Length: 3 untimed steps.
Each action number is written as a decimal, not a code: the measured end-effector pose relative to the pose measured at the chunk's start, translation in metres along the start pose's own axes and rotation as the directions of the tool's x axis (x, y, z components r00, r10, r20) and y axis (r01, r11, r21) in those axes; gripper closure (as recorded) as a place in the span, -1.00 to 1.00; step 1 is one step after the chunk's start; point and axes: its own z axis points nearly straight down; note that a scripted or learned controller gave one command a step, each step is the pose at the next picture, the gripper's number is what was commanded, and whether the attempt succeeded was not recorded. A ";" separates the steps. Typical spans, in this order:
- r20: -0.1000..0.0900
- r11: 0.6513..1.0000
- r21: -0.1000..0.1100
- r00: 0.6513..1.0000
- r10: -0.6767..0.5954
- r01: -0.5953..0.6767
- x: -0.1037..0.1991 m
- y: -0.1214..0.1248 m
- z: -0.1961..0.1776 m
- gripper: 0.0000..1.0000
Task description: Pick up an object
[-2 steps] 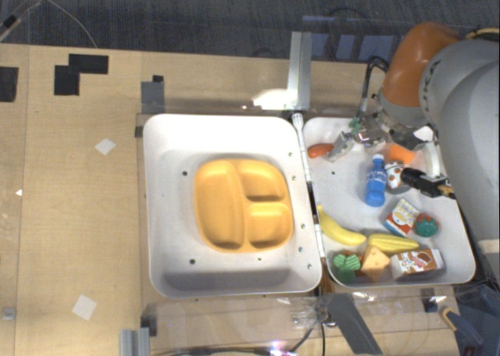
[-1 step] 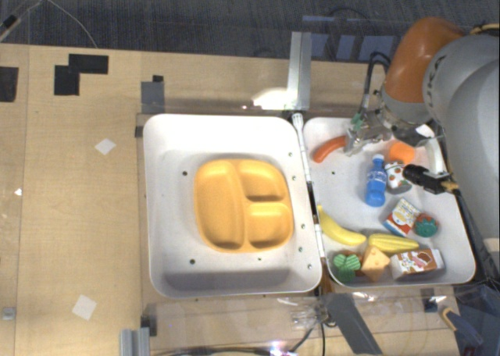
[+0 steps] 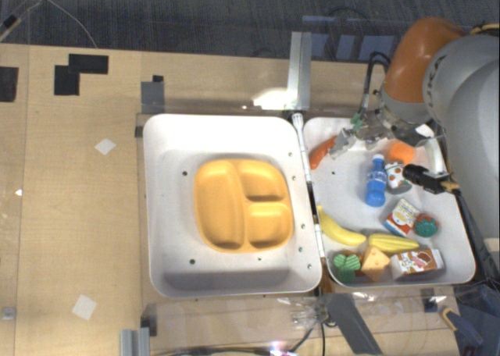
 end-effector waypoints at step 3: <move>-0.006 0.911 -0.006 0.911 0.411 -0.411 0.055 0.001 -0.091 -1.00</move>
